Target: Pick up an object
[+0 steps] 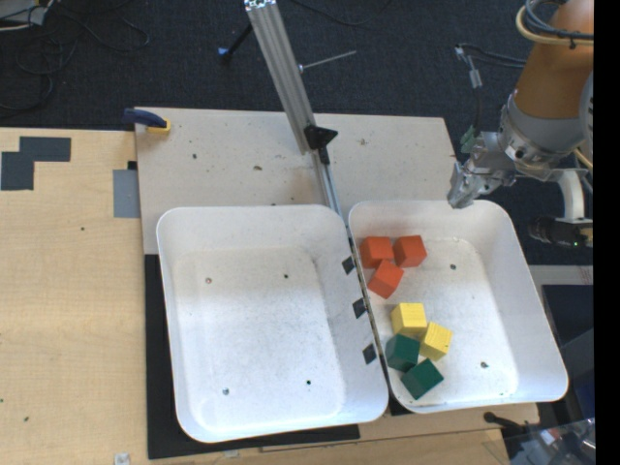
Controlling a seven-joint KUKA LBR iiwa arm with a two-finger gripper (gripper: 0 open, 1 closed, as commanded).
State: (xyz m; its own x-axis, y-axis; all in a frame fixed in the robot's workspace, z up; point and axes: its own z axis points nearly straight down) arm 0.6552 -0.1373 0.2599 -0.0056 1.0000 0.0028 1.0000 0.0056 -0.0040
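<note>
The right bin [528, 289] holds three orange blocks [391, 256] near its upper left, with two yellow blocks [420, 327] and two green blocks [413, 364] lower down by the divider. My gripper [463, 192] hangs over the bin's far rim, up and to the right of the orange blocks and apart from all of them. Nothing shows between its fingertips.
The left bin [194, 250] sits beside the right one, with black clips along the shared edge. A slanted aluminium rail [288, 76] rises behind the bins. A small blue and yellow tool [147, 120] lies at the board's far left corner.
</note>
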